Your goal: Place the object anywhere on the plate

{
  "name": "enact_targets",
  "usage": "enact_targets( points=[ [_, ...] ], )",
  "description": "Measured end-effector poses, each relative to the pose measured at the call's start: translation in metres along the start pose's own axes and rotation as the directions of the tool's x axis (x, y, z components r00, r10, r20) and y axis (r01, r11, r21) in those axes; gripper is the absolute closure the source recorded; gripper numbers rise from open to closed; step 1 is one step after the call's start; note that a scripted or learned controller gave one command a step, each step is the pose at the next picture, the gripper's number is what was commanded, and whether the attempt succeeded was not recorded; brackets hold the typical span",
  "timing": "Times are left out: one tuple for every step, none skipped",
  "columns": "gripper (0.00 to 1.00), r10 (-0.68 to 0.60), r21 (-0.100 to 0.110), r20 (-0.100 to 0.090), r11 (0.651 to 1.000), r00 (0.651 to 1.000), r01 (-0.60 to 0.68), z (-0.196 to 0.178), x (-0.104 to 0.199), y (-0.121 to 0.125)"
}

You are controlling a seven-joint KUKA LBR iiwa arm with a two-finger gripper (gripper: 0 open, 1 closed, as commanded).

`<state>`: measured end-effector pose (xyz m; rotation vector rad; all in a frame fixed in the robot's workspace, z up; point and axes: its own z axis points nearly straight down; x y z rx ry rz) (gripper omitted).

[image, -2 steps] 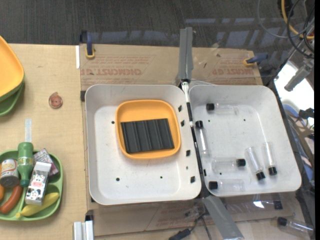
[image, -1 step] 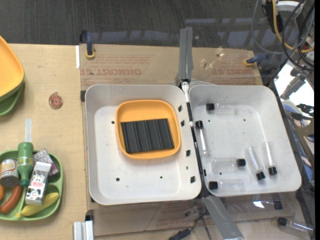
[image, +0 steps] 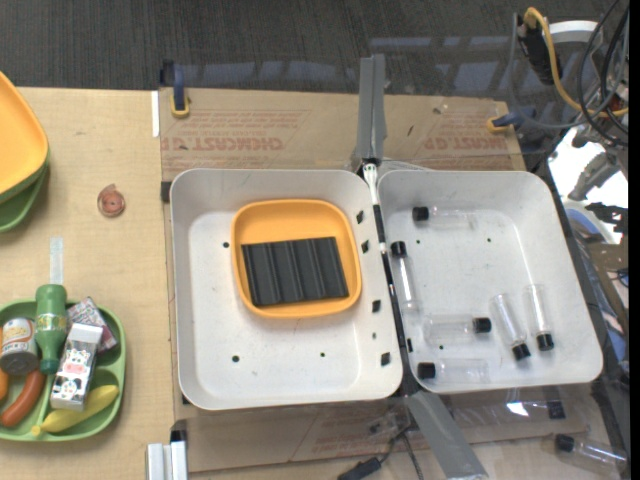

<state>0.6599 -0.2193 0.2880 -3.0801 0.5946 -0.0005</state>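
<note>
The dark ribbed slab (image: 295, 271) lies flat on the orange plate (image: 290, 211), inside the rim, in the left bin (image: 200, 348). By my read the placement is done: it rests there on its own weight, nothing pinning it. Its long axis runs side to side across the plate, the right end tipped slightly up-frame, ribs crossing the short way. Jaws apart or together? I cannot tell. Clear capped tubes (image: 510, 318) lie scattered in the right bin (image: 565, 358).
</note>
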Motion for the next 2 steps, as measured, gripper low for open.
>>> enact_targets(
  points=[
    [0.0, -0.183, 0.0, -0.001, 0.983, 0.983, 0.183, 0.032, 0.0, 0.0],
    [0.0, -0.183, 0.001, -0.001, 0.983, 0.983, 0.183, 0.014, 0.0, -0.001]
  ],
)
